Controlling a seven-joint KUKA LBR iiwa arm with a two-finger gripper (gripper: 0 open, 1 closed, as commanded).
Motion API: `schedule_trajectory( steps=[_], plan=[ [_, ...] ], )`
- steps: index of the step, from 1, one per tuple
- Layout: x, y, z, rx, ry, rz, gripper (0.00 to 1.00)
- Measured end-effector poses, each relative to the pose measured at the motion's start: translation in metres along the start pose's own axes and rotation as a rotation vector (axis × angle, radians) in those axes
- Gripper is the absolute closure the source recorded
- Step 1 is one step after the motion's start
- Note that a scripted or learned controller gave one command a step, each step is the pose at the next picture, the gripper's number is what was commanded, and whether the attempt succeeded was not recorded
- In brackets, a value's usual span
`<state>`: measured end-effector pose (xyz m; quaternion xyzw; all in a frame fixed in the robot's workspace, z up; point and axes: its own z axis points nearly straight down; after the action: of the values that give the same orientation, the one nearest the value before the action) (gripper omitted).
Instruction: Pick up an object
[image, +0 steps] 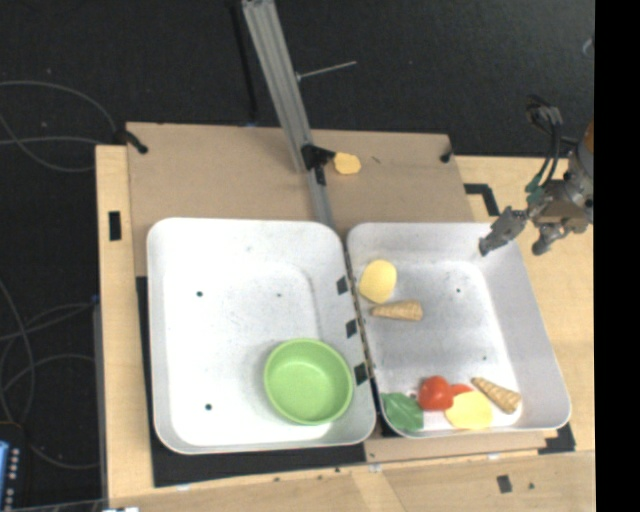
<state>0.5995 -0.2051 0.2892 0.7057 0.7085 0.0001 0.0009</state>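
Hovering at the right bin's (520, 300) upper right corner, my gripper (521, 233): fingers spread apart, holding nothing, touching nothing

Two bins are set side by side on the bench (120, 300). Left bin (200, 260): a bowl (308, 380) at its near right. Right bin (520, 330): a ball (378, 281) at far left, a cone (398, 312) just before it; four small items (455, 400) clustered along the near edge. Gripper (525, 235) positioned over the far right corner.
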Motion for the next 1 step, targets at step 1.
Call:
schedule_trajectory(
  steps=[1],
  plan=[
    [-0.0001, 0.0, 0.0, 0.0, -0.001, 0.0, 0.0]
  ],
)
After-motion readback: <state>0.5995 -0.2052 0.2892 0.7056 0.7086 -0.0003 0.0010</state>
